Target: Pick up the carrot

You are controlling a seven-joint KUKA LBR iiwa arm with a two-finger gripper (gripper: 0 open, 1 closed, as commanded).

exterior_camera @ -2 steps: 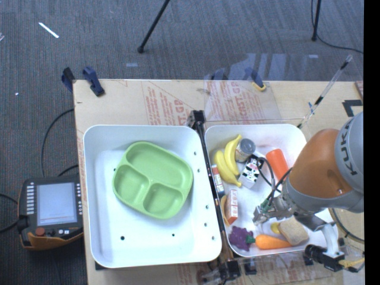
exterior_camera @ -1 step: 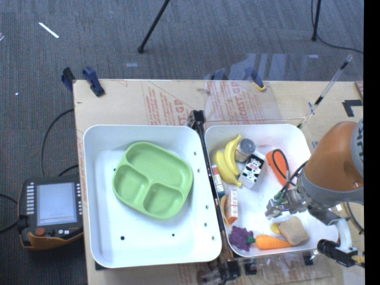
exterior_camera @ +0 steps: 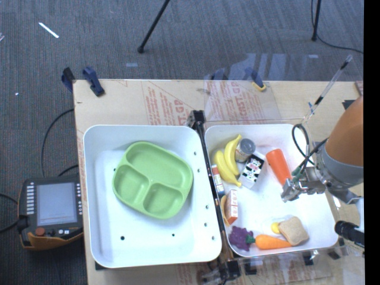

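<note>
Over the right shallow white plastic bin (exterior_camera: 323, 136), grey arm's fingers (exterior_camera: 292, 190) hanging above bare floor, whether spread or closed I cannot tell, small orange tapered carrot (exterior_camera: 272, 241) lying at the near wall beside a bread slice (exterior_camera: 293, 230).

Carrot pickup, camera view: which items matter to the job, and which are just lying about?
Job:
carrot, near the right bin's front edge
gripper, above that bin, apart from the carrot

Lying about:
bananas
can
milk carton
orange cylinder
bread
grapes
small box
green plate, in the left bin
</note>
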